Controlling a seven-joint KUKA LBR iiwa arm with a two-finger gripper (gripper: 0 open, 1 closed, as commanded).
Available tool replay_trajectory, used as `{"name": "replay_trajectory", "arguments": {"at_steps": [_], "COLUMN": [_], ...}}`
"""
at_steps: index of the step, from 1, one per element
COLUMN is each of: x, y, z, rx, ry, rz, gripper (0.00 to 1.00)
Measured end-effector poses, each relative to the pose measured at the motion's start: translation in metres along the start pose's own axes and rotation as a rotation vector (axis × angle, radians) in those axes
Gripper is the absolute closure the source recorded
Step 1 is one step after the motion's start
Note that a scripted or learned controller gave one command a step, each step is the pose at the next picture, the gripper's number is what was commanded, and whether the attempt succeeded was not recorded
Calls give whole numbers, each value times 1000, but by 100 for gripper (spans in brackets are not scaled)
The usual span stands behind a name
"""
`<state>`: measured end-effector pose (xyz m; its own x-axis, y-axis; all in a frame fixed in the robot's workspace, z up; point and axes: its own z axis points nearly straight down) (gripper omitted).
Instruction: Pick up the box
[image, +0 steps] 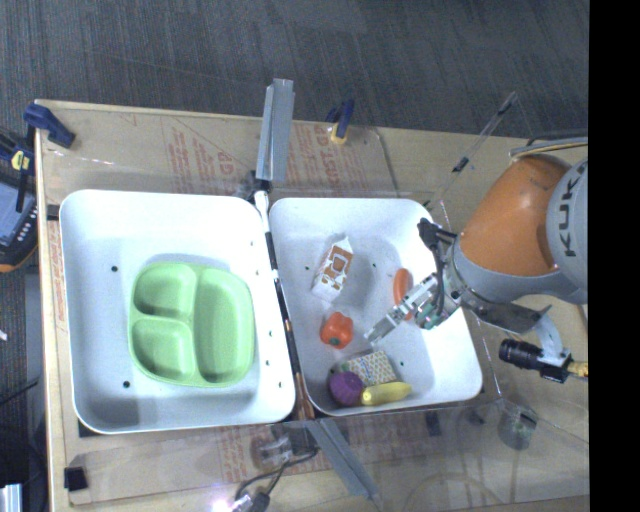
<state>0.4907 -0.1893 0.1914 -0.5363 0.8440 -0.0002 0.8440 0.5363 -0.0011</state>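
Left bin (90, 300) — shallow white plastic, rounded corners — holds a light green divided plate (192, 322), three compartments, smooth and glossy, sitting flat near the bin's middle.

Right bin (300, 240), same white plastic, touching the left one along the centre seam. The box (333, 270) lies in its upper-left part, flat on the floor — a small white carton with an orange-brown printed panel, rectangular, long axis running top-right to bottom-left, slightly off vertical in the view. It sits apart from everything else. Below it and a bit right, an orange pepper-like toy (337, 329), rounded and shiny. Lower still, along the near wall: a purple round item (346, 386), a speckled grey-patterned pad or pouch (374, 365) just above, and a yellow banana-shaped piece (386, 393), all bunched close, the yellow one touching the purple one. An orange-red elongated item (402, 283) lies upright-ish in the view, right of the box.

Arm comes in from the right, the orange band and grey wrist over the bin's right edge. Gripper (385, 326) angles down and left toward the bin floor, tips between the orange pepper-like toy and the orange-red item, well clear of the box. Fingers look narrow and close together with nothing between them — but too small and blurred to call, cannot tell apart or closed.
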Motion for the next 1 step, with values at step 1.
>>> {"name": "replay_trajectory", "arguments": {"at_steps": [1], "x": [-12], "y": [-20], "z": [95], "rx": [-8], "ry": [-6], "rz": [-32], "gripper": [0]}}
